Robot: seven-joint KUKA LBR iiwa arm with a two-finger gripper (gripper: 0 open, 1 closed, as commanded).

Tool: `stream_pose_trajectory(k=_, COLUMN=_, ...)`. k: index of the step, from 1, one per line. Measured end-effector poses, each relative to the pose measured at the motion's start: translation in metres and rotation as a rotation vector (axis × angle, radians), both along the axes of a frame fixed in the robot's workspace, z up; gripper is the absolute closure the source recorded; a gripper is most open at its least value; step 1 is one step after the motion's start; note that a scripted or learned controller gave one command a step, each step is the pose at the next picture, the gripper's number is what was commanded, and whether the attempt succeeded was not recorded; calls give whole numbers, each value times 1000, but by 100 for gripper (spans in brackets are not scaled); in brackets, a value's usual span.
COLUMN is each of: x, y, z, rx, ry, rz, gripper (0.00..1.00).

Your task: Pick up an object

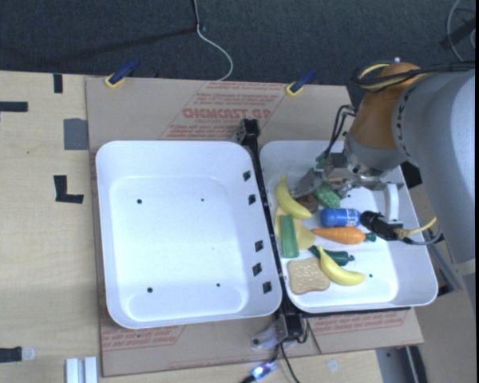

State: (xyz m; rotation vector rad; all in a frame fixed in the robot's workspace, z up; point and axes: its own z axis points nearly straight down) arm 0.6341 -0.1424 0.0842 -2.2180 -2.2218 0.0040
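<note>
On the left of the wooden bench (32, 238) sits a shallow white plastic bin (176, 230) with nothing in it for the task. Just beside it, sharing a black-clipped divider, the second white bin (407, 290) holds the candidates, bunched toward its near-left half: a yellow toy banana (291, 202) by the divider, a green stick-like toy vegetable (288, 236) below it, a tan slice of toy bread (307, 276) at the front, a second yellow banana (341, 271) touching the bread's right side, an orange toy carrot (341, 234), and a blue bottle-shaped toy (338, 217) lying just above the carrot.

The grey arm's end effector (333, 183) is down among the upper items, near the blue toy and a small green piece (329, 196).

I judge the risk to be the crowding: things lie touching or overlapping, so closing here could pinch an edge, drag a neighbour, or let a rounded plastic toy squirt free.

The wrist and its cabling cover the fingertips, so whether they stand apart, together, or around anything cannot be told. The dark grey object (306, 183) beside them is too indistinct to identify.
</note>
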Motion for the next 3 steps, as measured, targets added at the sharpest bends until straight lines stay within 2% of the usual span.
stream_pose_trajectory(k=1, x=1, y=0, z=11, rx=0, ry=-3, rz=1, gripper=100)
stream_pose_trajectory(k=2, x=27, y=47, z=61, rx=1, ry=-8, rz=5, gripper=100)
stream_pose_trajectory(k=3, x=21, y=133, z=103, rx=4, ry=-7, rz=9, gripper=100)
